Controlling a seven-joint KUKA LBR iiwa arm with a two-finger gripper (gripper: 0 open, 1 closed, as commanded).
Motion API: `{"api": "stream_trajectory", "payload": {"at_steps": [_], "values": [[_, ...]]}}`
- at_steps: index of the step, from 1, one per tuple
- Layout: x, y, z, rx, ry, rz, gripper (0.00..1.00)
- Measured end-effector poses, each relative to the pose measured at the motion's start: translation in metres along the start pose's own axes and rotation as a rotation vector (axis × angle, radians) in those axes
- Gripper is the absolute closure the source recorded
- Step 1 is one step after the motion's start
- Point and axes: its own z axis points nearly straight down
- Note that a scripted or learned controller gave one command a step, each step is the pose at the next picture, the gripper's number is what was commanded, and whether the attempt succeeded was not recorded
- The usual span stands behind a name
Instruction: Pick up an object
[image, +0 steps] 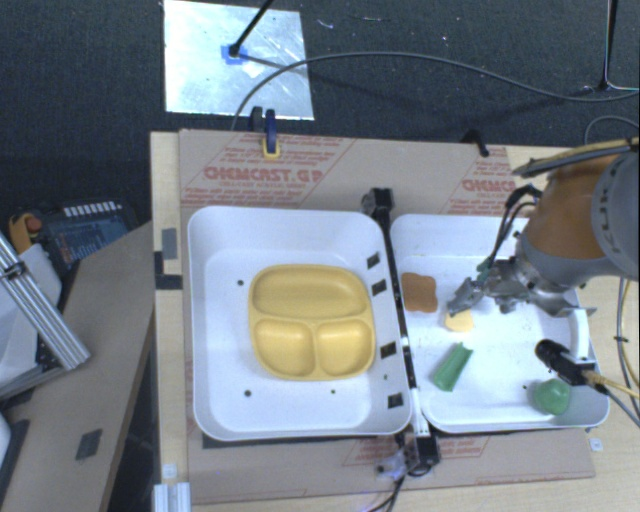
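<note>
My gripper hangs low in the right bin, reaching in from the right. Its tip is right above a small pale yellow piece and touches or nearly touches that piece's upper edge. A brown toast-like slab lies just left of the gripper, near the bin's left wall. A green block lies tilted in front of the yellow piece. A round green thing sits in the bin's front right corner.
The left bin holds a yellow divided plate at its middle. A black divider runs between the two bins. The grey and orange arm covers the right bin's far right part.
</note>
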Motion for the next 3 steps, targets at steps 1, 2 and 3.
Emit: {"api": "stream_trajectory", "payload": {"at_steps": [1, 2, 3], "values": [[-0.001, 0.001, -0.012, -0.003, -0.001, 0.0, 1.0], [0.0, 0.001, -0.055, -0.006, -0.001, -0.002, 1.0], [0.0, 0.002, -0.084, -0.005, -0.001, -0.002, 1.0]]}}
